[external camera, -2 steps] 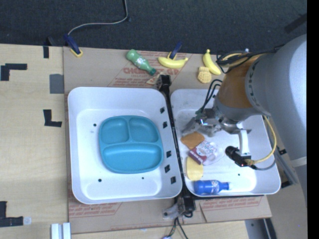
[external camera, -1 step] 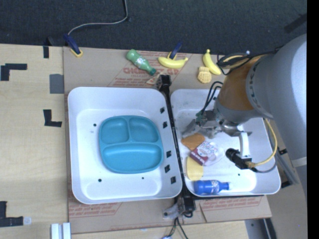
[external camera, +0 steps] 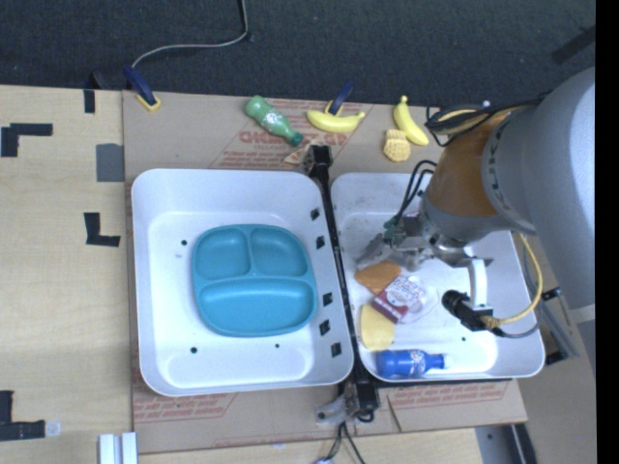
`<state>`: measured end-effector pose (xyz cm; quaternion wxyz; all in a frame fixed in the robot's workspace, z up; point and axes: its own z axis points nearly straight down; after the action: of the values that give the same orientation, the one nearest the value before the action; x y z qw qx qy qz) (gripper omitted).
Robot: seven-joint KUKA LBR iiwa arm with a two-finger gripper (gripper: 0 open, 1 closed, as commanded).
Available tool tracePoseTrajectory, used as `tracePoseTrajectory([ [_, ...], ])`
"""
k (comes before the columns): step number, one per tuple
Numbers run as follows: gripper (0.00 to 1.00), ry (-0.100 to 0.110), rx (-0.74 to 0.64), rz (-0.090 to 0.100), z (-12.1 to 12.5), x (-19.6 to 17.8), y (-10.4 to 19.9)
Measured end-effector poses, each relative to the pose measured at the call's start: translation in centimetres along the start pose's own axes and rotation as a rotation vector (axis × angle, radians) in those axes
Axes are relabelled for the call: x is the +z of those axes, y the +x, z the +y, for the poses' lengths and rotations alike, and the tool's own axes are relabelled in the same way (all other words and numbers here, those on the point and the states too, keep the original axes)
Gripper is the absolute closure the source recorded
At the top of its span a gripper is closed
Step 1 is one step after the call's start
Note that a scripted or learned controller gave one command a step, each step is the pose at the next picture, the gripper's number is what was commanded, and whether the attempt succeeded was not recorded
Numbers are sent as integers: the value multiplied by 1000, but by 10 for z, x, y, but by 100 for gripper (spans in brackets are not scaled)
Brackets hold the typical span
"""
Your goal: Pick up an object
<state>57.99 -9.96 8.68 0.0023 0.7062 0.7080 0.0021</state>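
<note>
Gripper (external camera: 392,245) hangs low in our right bin (external camera: 513,361), just above the orange wedge (external camera: 377,276), probably lining up a grasp. We cannot tell its state. Red packet (external camera: 398,300), yellow piece (external camera: 377,329) and blue bottle (external camera: 408,362) lie beside the wedge.

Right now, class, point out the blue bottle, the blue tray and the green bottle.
blue bottle (external camera: 407,362), camera view, mid-body.
blue tray (external camera: 254,279), camera view, centre divider.
green bottle (external camera: 272,120), camera view, mid-body.

My right bin (external camera: 513,361) holds, along its left side, an orange wedge (external camera: 377,276), wrapped red packet (external camera: 399,298), yellow piece (external camera: 377,328) and blue bottle (external camera: 408,362) lying flat.
</note>
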Motion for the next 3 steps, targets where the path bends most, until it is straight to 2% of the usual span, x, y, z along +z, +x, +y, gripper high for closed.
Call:
tracePoseTrajectory([
  [1,0,-2,0,-2,-13,0,-1],
  [3,0,5,3,0,-8,1,0],
])
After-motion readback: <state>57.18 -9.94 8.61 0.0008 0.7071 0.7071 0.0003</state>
